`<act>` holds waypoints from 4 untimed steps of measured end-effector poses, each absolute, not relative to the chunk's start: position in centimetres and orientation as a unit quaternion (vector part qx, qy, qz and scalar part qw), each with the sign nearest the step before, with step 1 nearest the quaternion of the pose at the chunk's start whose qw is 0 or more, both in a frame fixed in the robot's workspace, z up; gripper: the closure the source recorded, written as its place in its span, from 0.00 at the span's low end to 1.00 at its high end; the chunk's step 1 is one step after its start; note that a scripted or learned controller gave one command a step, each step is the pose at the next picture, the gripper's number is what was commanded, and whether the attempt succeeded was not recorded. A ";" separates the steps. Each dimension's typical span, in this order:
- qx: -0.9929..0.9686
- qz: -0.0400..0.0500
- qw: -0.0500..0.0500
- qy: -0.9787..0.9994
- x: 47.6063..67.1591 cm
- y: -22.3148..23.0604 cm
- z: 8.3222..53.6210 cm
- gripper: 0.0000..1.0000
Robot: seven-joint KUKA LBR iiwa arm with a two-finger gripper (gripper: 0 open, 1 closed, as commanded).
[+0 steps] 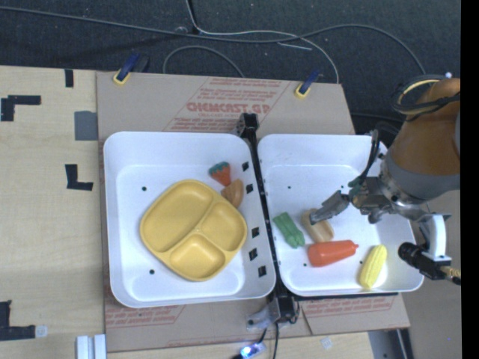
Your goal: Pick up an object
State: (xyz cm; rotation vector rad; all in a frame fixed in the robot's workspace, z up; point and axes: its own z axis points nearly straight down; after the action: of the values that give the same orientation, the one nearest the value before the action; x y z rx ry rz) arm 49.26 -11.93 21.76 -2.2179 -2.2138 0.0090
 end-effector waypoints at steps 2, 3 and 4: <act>-0.707 0.002 0.003 -0.707 49.3 -11.8 17.8 0.00; -0.707 0.002 0.003 -0.707 50.1 -11.4 12.3 0.00; -0.707 0.001 0.000 -0.707 50.0 -11.3 8.3 0.00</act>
State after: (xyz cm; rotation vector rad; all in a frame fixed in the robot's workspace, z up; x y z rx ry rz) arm 50.03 -11.34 8.29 -2.2205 -2.2221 0.0028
